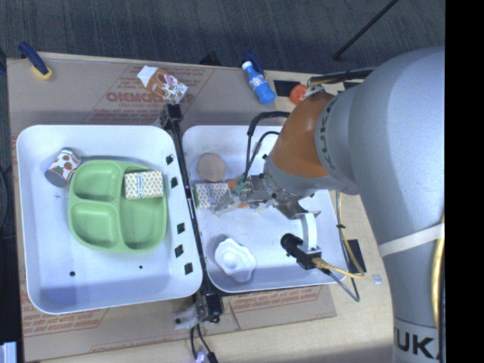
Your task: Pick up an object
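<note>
In the right bin [265, 274] lie a round brown object [212, 166], a green-and-white patterned packet [211, 195] and a white lumpy object [234, 258]. My gripper [243, 192] reaches in from the right, low over the bin's middle, right at the packet's right edge. A small orange and green bit shows at the gripper's tip. The grey arm with its orange band [299, 144] covers the bin's right half. Whether the gripper touches the packet is hidden by the wrist.
The left bin [45, 278] holds a green divided plate [113, 210] with a small patterned packet [144, 184] on it, and a printed cup [63, 165] lying at its upper left. A blue bottle [259, 83] and a snack packet [162, 85] lie on the cardboard behind the bins.
</note>
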Motion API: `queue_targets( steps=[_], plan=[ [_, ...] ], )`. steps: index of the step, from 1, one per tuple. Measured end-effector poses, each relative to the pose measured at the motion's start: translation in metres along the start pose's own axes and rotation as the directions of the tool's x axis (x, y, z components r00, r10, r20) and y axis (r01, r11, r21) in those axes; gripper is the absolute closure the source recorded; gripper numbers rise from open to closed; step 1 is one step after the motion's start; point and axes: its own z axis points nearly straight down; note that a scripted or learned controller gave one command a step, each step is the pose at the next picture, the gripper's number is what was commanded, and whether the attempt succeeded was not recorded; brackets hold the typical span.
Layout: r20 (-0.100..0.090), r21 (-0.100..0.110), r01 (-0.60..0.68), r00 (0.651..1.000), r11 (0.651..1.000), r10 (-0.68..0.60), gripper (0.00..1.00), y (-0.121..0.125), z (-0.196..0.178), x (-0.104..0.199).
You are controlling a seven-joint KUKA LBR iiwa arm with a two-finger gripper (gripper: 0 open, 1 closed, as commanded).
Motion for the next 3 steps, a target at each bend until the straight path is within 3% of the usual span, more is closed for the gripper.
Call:
queue_targets(
  steps=[1, 2, 3],
  plan=[
    [0.001, 0.003, 0.001, 1.0, 1.0, -0.001, 1.0, -0.001, -0.01, -0.001],
    [0.002, -0.004, -0.006, 1.0, 1.0, 0.006, 1.0, -0.07, -0.143, -0.021],
    [0.001, -0.002, -0.006, 1.0, 1.0, 0.006, 0.0, -0.07, -0.142, -0.021]
  ],
)
